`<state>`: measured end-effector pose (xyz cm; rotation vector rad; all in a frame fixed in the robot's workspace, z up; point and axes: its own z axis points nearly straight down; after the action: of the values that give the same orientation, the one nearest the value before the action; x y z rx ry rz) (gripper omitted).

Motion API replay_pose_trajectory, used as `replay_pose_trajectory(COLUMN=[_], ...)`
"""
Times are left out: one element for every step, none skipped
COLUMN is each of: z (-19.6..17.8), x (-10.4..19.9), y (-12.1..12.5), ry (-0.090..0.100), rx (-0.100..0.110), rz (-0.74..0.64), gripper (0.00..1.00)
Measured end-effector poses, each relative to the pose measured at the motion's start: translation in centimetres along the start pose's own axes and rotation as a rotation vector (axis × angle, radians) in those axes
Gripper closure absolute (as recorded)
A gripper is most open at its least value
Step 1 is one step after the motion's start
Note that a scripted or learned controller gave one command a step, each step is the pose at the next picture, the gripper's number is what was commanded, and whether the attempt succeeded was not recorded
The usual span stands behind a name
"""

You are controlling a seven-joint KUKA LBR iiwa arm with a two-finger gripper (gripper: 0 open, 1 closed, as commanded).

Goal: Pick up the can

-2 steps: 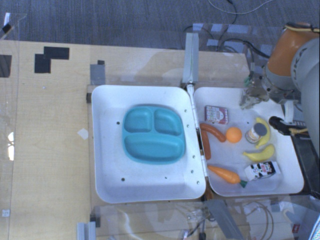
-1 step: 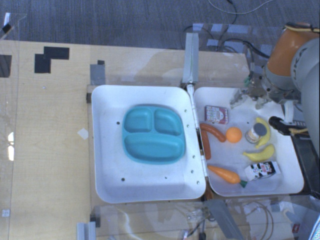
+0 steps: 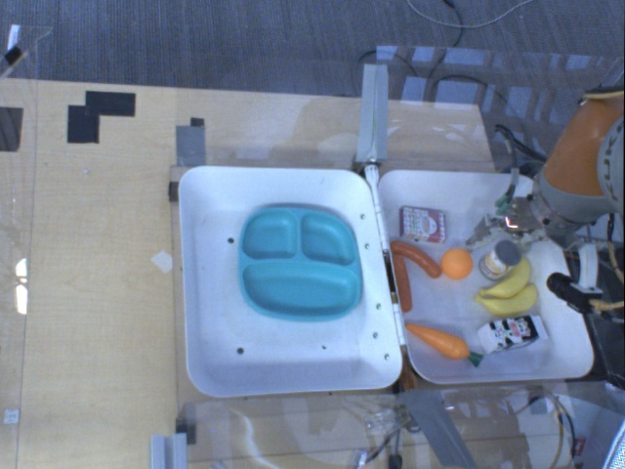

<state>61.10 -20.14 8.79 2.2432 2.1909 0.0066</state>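
The gripper hangs low over the right bin, its metal tip just above and left of the can — whether the jaws stand open or closed I cannot tell at this size. The can stands upright in the right half of that bin, grey-sided with a pale top, close against the upper end of the bananas and just right of the orange ball.

Outward from there lie a small red-and-white carton, a sausage along the bin's left wall, a carrot and a little black-and-white bottle on its side. The left bin bears a blue divided plate.

By my judgement this is the approach: the can rests on the bin floor, not yet lifted. The next move calls for centring over the can and descending squarely — the bananas crowd one side, so a finger could foul them.
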Motion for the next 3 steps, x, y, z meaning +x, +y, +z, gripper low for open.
replay_pose_trajectory(z=[-1.3, -13.5, -21.5], x=[0.1, 6.0, 1.9], y=[0.3, -6.8, -8.2], ry=[0.001, 0.0, -0.002], rx=[-0.009, -0.001, -0.002], rz=[-0.002, 0.014, -0.016], gripper=[1.0, 1.0, 1.0])
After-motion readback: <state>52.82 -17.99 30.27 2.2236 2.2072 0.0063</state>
